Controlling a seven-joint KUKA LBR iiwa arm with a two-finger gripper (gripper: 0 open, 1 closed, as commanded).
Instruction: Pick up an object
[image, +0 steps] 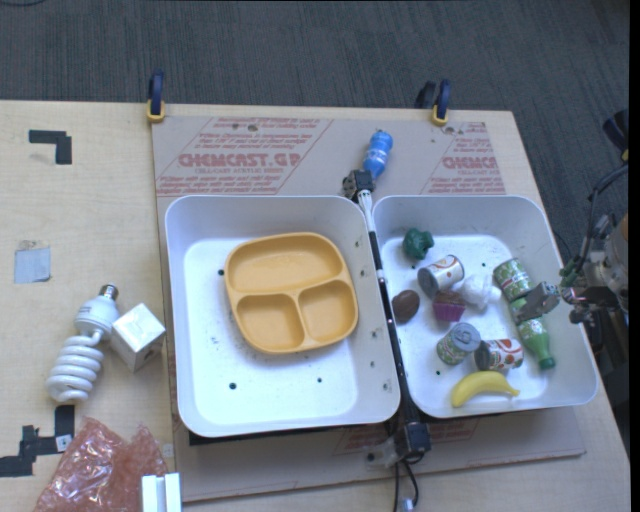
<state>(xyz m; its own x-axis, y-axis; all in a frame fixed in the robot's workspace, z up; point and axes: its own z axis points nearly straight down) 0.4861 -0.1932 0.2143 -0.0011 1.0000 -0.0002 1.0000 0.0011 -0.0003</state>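
Off the board to the far left lie a spiral light bulb (80, 350) and a small white cube (138, 333), with a crinkled pink bag (100, 467) nearer the camera. The left bin (200, 400) holds a yellow divided tray (291, 292). Beyond the seam between the bins a blue bottle (378, 153) rests on the board.

The right bin (560, 395) is crowded: a green broccoli piece (417, 242) at the far side, a small can (441, 274), a brown round thing (405, 304), a grey can (458, 343), a red and white can (499, 354), and a banana (482, 388) at the near side, lying left to right with its ends curled up toward the far side. A green can (511, 279) and a green bottle (535, 340) sit by the right wall, the bottle's long axis running far to near.

The gripper (578, 290) hangs at that bin's right rim; its opening cannot be told, and nothing shows in it. This looks like the approach step, with no target settled. The green bottle is nearest, so the next move likely calls for coming in leftward over it, fingers across its long axis
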